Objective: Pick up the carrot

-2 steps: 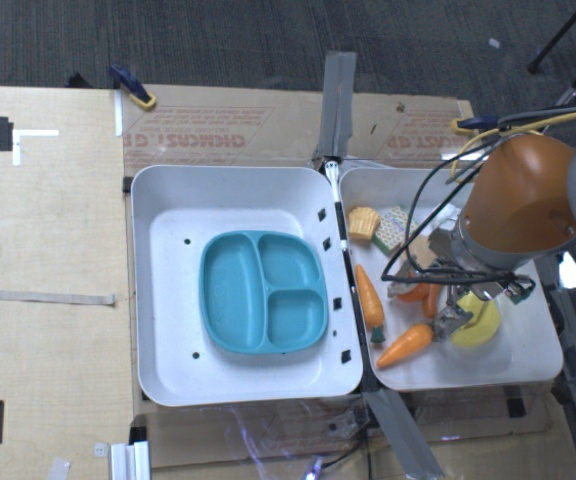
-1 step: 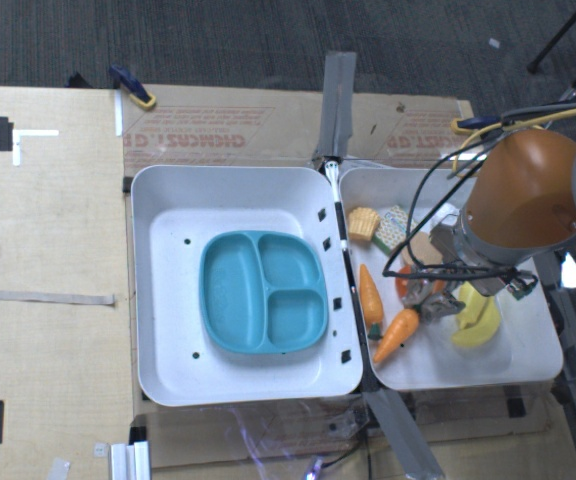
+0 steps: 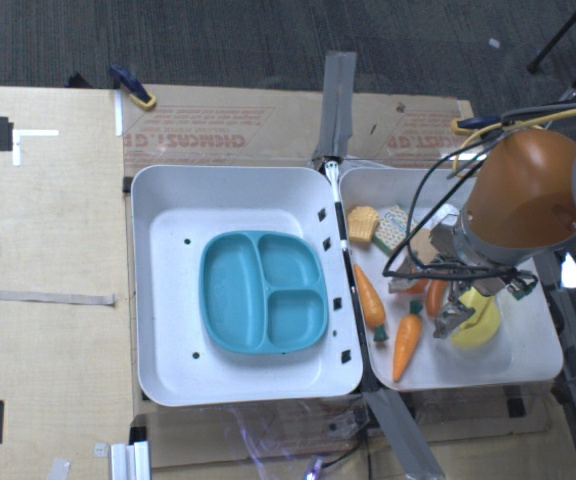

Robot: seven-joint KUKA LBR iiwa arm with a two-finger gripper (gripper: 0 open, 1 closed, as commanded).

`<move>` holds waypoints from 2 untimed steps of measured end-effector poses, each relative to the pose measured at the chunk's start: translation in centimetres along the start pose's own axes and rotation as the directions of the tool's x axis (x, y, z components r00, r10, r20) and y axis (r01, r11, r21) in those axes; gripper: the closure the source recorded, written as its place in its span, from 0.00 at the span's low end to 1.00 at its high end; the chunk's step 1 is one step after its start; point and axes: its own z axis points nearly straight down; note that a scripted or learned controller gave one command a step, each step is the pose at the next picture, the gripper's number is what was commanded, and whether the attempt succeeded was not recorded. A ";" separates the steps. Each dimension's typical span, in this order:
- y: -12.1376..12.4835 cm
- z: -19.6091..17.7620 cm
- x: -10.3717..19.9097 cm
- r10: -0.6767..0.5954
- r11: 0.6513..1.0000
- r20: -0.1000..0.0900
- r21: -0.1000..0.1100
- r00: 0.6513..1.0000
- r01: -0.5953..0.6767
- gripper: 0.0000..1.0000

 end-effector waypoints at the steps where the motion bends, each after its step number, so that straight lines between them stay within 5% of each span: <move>1: 2.3 1.0 1.2 0.144 0.990 -0.006 -0.002 0.990 -0.144 0.00; 2: 3.7 1.0 3.4 0.485 0.874 -0.006 0.001 0.874 -0.485 0.00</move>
